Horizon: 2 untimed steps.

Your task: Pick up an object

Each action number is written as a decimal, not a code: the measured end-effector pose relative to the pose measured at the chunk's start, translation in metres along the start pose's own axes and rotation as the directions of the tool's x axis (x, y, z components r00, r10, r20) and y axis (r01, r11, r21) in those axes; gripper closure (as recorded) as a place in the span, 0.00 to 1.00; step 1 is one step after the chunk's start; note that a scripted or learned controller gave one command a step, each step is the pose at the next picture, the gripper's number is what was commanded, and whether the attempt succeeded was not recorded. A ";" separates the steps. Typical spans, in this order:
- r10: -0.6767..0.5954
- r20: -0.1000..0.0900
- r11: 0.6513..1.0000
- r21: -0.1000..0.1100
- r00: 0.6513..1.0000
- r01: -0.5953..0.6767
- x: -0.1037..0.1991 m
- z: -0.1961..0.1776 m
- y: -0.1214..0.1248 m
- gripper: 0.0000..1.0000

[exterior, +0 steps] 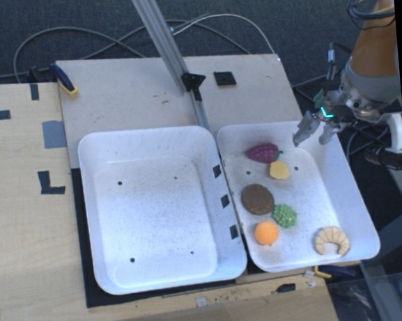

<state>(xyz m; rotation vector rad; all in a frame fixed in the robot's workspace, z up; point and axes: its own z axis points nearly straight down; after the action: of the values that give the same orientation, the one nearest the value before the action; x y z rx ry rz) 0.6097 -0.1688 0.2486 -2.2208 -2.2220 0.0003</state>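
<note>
Candidate objects all lie in the right bin: a purple berry-like piece toward its far edge, a small yellow piece just beside it, a brown disc near the bin's centre, a green piece touching or nearly touching the disc, an orange ball toward the near edge, and a croissant-shaped piece in the near right corner. The left bin adjoins it. The gripper hangs over the right bin's far right corner, fingers apparently parted, though the view is small; nothing is between them. No object is lifted: selection, descent, grasp and lift all remain.
</note>
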 end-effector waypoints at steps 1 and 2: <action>0.000 0.000 1.000 0.000 1.000 0.000 0.000 0.000 0.000 0.00; 0.000 -0.001 1.000 0.005 1.000 0.000 0.005 0.049 -0.009 0.00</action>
<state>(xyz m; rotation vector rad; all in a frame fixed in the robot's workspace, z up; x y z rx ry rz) 0.6003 -0.1640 0.1992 -2.2178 -2.2195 0.0042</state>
